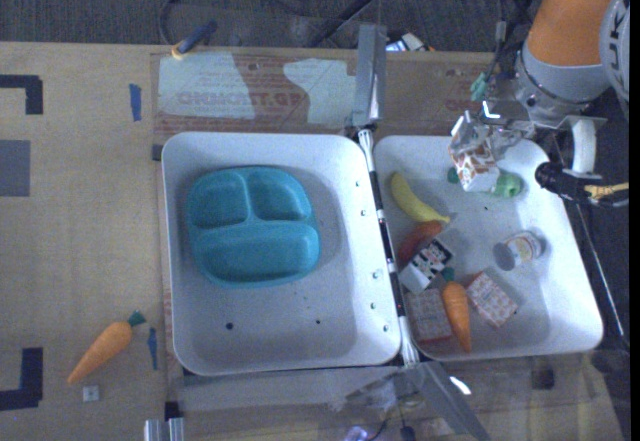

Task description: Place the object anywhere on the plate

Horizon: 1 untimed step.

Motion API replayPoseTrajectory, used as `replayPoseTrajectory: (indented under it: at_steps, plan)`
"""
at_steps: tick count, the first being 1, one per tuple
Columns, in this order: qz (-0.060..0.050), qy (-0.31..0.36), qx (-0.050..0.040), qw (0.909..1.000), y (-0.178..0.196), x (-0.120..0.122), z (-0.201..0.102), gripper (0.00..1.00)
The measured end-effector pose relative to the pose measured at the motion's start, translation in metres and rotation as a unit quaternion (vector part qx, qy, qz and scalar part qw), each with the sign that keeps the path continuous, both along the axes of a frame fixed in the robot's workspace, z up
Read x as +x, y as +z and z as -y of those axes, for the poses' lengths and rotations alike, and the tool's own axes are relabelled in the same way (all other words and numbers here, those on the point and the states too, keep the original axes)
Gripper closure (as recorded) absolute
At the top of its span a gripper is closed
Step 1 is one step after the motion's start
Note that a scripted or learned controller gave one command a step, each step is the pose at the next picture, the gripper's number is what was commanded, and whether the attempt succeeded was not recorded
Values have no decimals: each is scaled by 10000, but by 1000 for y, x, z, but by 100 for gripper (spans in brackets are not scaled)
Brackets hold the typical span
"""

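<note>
Inspecting bench: two white bins are sitting side by side, arm reaching in from the right.
Left bin (pixel 345 329): is holding a blue divided plate (pixel 252 225), lying flat toward the bin's upper left, three compartments showing.
Right bin (pixel 575 299): is holding a scatter of small items.
Arm (pixel 575 14): grey and orange, is hanging over the upper right corner of the right bin.
Gripper (pixel 478 151): is sitting over the bin's upper edge with a small white and red carton (pixel 476 165) showing at its tip; whether the claw is clamping that carton or merely standing over it cannot be told.
Carton position: is lying in the upper part of the right bin, just beside a green piece (pixel 509 185); well apart from the plate.
Carton axis: is appearing tilted; which way it is pointing cannot be told.
Other contents: a banana (pixel 415 199) is lying slantwise left of the carton; a toy carrot (pixel 457 315) is lying lengthwise near the lower edge, between two patterned boxes; a small round tin (pixel 520 250) is resting mid-bin.
Outside bins: a second carrot (pixel 102 349) is lying on the bench at lower left.
</note>
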State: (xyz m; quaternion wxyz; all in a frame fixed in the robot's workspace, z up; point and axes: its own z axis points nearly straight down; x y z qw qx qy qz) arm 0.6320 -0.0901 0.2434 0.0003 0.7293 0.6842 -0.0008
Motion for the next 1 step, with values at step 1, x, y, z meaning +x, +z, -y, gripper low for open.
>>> replayPoseTrajectory:
  at_steps: [1]
  plan:
    - [12, -884, 2, 9961, 4, 9, 12, 100]
